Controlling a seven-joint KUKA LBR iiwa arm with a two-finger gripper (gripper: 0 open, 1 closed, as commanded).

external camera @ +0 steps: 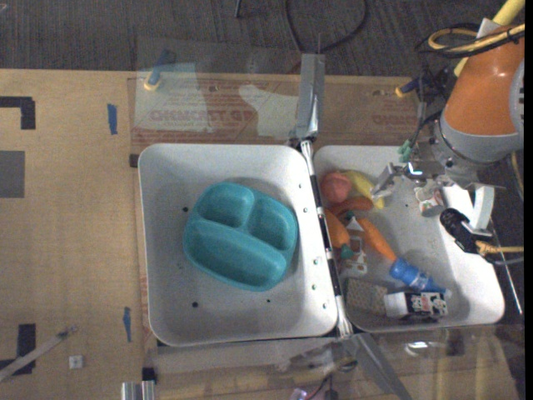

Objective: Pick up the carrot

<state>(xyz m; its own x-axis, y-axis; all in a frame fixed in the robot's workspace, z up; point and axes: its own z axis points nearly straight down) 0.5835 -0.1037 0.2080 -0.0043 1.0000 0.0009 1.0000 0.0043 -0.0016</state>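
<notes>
Two white bins are sitting side by side on the bench (67, 248), and the teal plate (240, 234) is serving as the landmark here. That one plate, with three compartments, is lying alone in the left bin (158, 182). Everything else is lying to the right of the plate, in the right bin (479, 286).

One carrot (379, 242) is lying on a slant near the middle of that bin, well right of the plate, its thin end pointing toward a blue-and-white bottle (414, 274). A second orange piece (337, 230) is lying closer to the plate, just past the bins' shared wall; what it is cannot be told. One peach-coloured ball (336, 187) and one yellow thing (361, 182) are sitting beside each other to the upper right of the plate. One small black-and-white carton (419, 305) is lying to the plate's lower right, just below the bottle.

The one arm (483, 90) is reaching in far right of the plate. Its claw (398, 173) is hanging just above the yellow thing, apart from the carrot; whether it is spread or pressed together cannot be told.
</notes>
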